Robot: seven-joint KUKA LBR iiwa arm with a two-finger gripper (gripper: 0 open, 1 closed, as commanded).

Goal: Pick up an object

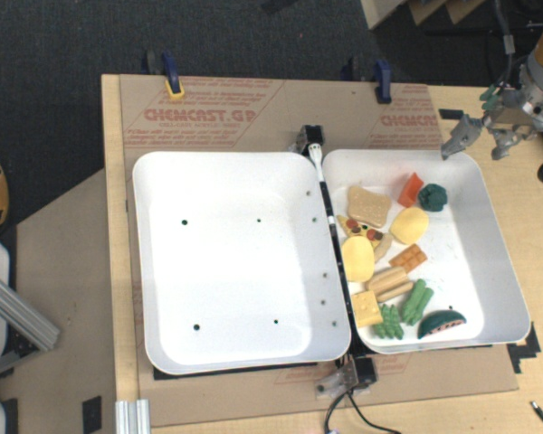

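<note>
Pincer parked off the right bin's far corner, toys lying at its seven o'clock.

I see my pincer (478,139) hanging over the table (253,107) just outside the far right corner of the right bin (498,269), its two fingers spread and nothing between them. Everything I could pick is piled in that bin: the nearest pieces are the green ball (433,196) and the orange wedge (410,189) touching it, both toward seven o'clock from the pincer and fairly near. Further along the same line sit the lemon (409,225) and the cracker slab (369,205). I judge the coming move to be a short inward sweep toward seven o'clock, then a drop. The left bin (235,260) lies well apart at nine o'clock.
</note>
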